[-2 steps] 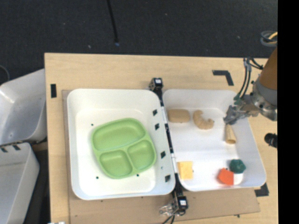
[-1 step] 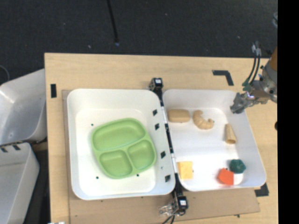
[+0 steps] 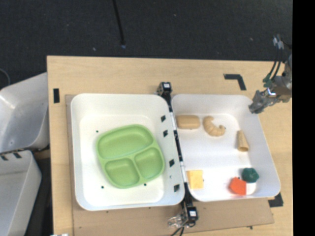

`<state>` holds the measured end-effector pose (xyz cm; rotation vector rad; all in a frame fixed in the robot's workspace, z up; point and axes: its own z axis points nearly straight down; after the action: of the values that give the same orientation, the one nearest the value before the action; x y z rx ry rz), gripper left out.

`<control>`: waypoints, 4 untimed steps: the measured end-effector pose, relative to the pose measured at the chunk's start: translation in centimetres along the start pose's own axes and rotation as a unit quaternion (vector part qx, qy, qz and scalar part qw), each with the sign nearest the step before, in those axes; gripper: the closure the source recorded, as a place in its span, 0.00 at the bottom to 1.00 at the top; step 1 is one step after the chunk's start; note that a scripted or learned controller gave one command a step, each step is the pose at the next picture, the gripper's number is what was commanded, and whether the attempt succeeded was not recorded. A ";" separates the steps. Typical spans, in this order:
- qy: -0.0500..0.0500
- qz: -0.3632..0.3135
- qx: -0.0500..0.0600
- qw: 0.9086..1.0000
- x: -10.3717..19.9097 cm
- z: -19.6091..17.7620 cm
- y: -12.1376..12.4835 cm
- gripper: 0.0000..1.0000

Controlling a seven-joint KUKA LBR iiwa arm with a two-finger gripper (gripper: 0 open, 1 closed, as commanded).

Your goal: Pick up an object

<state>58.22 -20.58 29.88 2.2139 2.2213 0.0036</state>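
The hand (image 3: 259,103) is hovering at the far right corner of the right bin (image 3: 224,193), just over its rim. Whether it is open or closed cannot be told at this size; nothing is showing in its grip. So the pick is looking not yet done: no object is lifted, and everything is lying on the bin floor.

Candidates are all sitting in the right bin. A tan bread-like block (image 3: 188,121) is lying near the divider at the far side, with a curled croissant-like piece (image 3: 214,126) just beside it. A small tan cone-shaped piece (image 3: 242,140) is lying closest to the hand, near the right wall. A yellow square (image 3: 195,179) is resting at the near left, and a red piece (image 3: 238,186) and a dark green piece (image 3: 250,174) are touching at the near right corner.

The left bin (image 3: 83,191) is holding a green divided plate (image 3: 130,156). Both bins are resting on the tabletop (image 3: 59,73).

Left to do: descending onto one item, closing, lifting. The cone is likely the nearest target.
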 end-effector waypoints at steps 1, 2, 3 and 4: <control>0.001 -0.001 0.003 1.000 5.1 1.8 -0.8 1.00; 0.001 -0.001 0.002 1.000 9.6 1.4 -2.1 1.00; 0.001 -0.001 0.003 1.000 14.5 3.2 -3.9 1.00; 0.002 -0.002 0.003 1.000 19.4 3.3 -4.2 1.00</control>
<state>54.00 -1.15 26.53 2.2145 2.2290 0.0014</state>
